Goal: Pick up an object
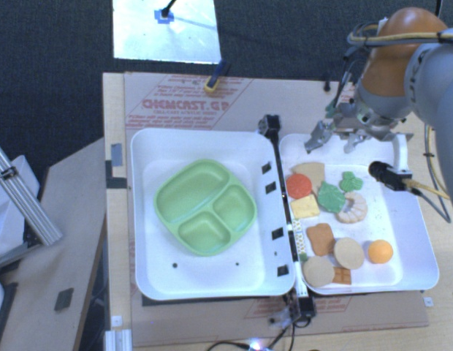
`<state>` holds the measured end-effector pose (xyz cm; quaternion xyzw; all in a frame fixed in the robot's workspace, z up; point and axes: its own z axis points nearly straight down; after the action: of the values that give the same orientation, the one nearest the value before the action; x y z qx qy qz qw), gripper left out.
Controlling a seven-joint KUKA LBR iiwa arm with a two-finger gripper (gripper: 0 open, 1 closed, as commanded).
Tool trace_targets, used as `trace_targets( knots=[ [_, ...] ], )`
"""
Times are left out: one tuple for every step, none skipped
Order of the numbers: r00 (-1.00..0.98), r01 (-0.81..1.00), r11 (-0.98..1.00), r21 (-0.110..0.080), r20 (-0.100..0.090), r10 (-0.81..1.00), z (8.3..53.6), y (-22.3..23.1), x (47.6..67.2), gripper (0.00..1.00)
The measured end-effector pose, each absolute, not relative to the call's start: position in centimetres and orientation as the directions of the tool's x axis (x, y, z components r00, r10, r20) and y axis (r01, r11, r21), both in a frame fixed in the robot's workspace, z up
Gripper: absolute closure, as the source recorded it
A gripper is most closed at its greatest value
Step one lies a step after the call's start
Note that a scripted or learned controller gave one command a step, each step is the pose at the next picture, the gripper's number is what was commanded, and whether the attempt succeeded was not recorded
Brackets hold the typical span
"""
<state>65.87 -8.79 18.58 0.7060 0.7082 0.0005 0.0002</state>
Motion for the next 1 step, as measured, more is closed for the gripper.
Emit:
trace_targets(
  knots=[
    [-0.002,1.0,0.002,0.001,0.0,1.0,12.84,-8.3,65.32,0.0]
  ],
)
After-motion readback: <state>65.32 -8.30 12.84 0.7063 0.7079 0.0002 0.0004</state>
